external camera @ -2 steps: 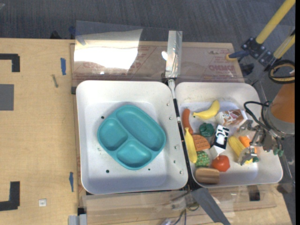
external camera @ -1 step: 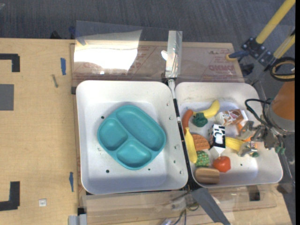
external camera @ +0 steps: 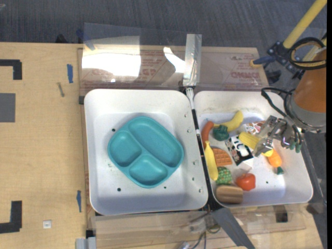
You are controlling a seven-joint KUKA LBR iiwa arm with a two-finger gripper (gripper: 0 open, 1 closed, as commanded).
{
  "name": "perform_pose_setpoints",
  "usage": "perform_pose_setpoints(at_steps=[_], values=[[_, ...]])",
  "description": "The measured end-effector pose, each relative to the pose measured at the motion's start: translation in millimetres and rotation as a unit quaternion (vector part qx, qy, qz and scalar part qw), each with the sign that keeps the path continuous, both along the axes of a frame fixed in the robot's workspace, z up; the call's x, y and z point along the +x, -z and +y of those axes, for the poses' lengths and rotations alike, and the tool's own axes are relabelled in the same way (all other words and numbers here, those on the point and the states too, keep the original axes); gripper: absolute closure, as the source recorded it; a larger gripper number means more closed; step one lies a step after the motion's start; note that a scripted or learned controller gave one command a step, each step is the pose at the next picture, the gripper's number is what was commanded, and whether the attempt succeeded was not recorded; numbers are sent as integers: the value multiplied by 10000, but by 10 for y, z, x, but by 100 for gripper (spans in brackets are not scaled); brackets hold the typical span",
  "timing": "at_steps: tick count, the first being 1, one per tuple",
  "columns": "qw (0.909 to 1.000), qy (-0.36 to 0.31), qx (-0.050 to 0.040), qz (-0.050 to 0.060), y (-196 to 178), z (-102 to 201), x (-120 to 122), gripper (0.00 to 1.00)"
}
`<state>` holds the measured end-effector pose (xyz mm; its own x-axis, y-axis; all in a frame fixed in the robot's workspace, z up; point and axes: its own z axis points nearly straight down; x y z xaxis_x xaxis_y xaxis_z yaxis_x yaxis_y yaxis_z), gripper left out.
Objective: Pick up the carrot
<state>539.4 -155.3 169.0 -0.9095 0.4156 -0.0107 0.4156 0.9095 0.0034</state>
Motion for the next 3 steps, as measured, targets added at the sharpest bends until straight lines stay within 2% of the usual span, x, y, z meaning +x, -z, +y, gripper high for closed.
perform_pose_setpoints(at_steps=[1, 2, 3], values=[[9899, -1415, 19, 69, 731, -669, -247, 100], [9905, -1372, -25, -28, -304, -147, -36, 100], [9779, -2090, -22, 18, 812, -613, -212, 100]])
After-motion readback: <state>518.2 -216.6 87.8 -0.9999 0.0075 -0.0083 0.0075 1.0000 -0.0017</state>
